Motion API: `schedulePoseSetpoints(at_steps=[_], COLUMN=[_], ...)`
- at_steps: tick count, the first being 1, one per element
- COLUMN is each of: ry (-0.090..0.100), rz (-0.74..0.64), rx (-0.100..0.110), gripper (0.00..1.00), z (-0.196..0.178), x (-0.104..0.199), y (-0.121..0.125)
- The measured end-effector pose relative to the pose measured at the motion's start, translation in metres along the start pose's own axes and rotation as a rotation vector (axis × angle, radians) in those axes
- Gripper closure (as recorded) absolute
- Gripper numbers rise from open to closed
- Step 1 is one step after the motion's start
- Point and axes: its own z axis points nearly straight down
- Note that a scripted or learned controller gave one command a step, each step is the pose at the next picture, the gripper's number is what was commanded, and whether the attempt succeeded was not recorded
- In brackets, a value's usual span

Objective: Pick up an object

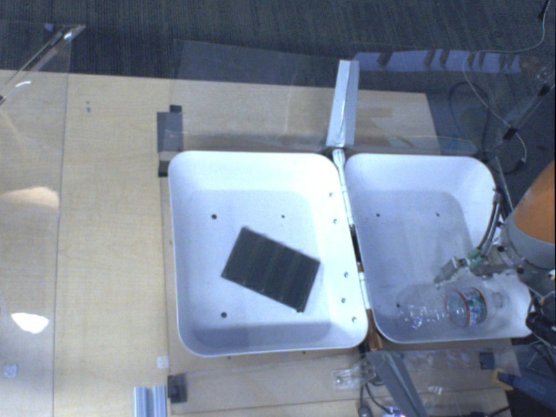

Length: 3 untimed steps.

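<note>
A dark grey flat rectangular pad lies tilted on the floor of the left bin. A clear plastic bottle with a coloured label lies on its side near the front edge of the right bin. My gripper reaches in from the right, low over the right bin, just above and to the right of the bottle. The arm's orange band shows at the right edge. Nothing is visibly held.
A grey metal bar stands behind the seam between the bins. Cables hang at the back right. Wooden bench top stretches out to the left of the bins.
</note>
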Motion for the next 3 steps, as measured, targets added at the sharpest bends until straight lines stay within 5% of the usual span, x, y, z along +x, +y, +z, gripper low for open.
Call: schedulePoseSetpoints(at_steps=[1,2,3], ry=[-0.002,-0.002,-0.002], rz=[-0.005,-0.005,-0.151], rx=[-0.005,-0.005,-0.004], gripper=[1.0,0.0,0.0], z=[-0.011,-0.011,0.016], x=[0.0,0.0,-0.001], y=[0.003,0.002,0.001])
